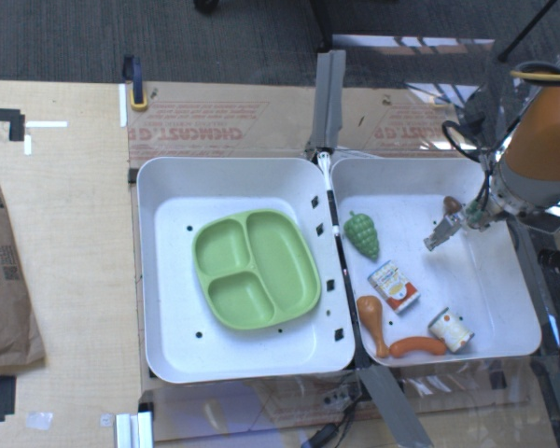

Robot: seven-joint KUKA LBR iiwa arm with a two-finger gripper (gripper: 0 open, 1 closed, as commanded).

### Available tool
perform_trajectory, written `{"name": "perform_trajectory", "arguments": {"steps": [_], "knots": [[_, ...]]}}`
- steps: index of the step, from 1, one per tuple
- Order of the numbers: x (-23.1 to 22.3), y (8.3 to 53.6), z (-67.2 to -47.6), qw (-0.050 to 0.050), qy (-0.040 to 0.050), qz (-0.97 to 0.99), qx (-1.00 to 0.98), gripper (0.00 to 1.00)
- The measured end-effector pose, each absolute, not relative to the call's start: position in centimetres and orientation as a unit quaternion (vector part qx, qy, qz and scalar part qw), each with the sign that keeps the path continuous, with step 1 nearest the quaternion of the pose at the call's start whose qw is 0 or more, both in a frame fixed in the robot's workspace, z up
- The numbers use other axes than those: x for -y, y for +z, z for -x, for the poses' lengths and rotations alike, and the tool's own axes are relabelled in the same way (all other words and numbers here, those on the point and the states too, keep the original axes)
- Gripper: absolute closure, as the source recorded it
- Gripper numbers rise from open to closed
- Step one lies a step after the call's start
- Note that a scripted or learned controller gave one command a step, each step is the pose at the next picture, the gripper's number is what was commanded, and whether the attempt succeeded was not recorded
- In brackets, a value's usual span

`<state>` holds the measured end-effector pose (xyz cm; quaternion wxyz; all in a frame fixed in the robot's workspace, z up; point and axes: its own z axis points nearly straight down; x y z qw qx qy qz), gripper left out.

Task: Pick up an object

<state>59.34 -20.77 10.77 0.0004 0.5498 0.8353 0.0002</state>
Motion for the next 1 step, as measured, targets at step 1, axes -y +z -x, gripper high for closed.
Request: {"name": "perform_trajectory", "arguments": {"steps": [1], "knots": [[11.5,10.76,-60.18,0.0,0.0,-0.521,-0.854,0.0]]}}
